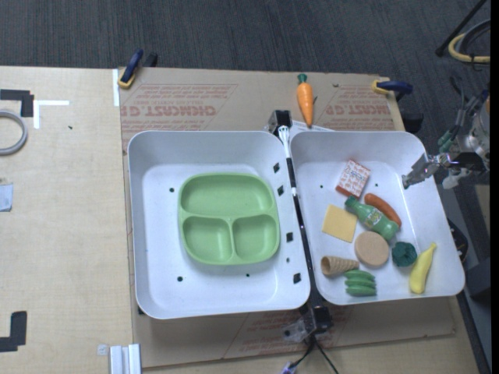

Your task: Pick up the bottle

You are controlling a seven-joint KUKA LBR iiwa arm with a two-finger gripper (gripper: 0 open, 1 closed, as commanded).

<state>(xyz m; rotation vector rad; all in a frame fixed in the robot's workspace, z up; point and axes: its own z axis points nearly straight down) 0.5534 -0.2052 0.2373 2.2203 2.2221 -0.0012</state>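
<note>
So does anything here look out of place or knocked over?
One thing: a toy carrot lies outside both bins, on the cardboard behind them, while the other toy food sits in the right bin. The green bottle lies on its side there, touching the orange sausage. Nothing looks spilled or broken.

left bin [148, 232]: white | tray [229, 218]: pale green | right bin [312, 170]: white | bottle [373, 216]: green (white label band) | box [353, 178]: red-and-white print | slice [340, 224]: yellow | disc [372, 249]: tan | banana [421, 269]: yellow | carrot [304, 98], far: orange, green top | cardboard [187, 100]: brown, red lettering
</note>
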